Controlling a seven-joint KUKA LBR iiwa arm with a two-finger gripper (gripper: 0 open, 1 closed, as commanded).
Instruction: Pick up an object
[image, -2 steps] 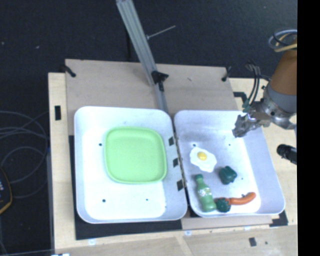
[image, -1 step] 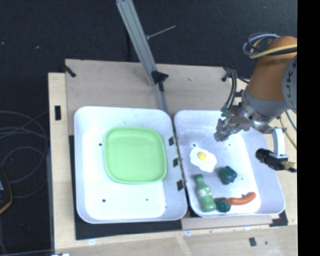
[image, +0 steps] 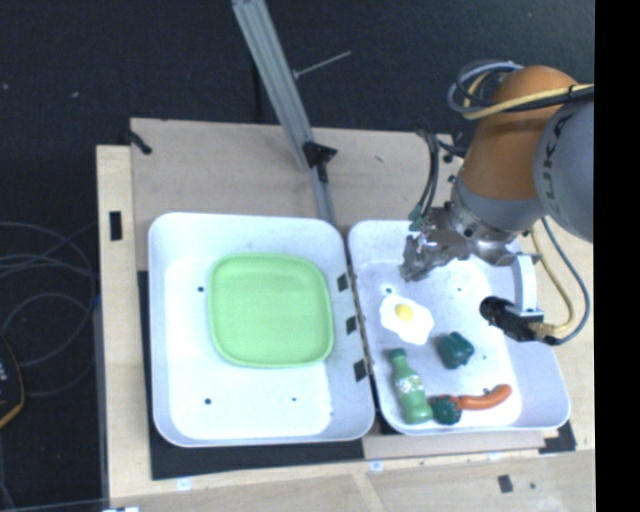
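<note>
While the gripper (image: 420, 258) hangs above the right bin (image: 545, 375), near the egg (image: 405, 317), we cannot tell its opening; bottle (image: 408, 386), pepper (image: 455, 348) and carrot (image: 482, 399) lie below.

In the right bin lie a fried egg (image: 406, 318), a green bottle (image: 409, 386), a dark green pepper (image: 455, 348) and a sausage (image: 482, 400).

One fixed camera looks down aslant on both bins (image: 160, 330).
</note>
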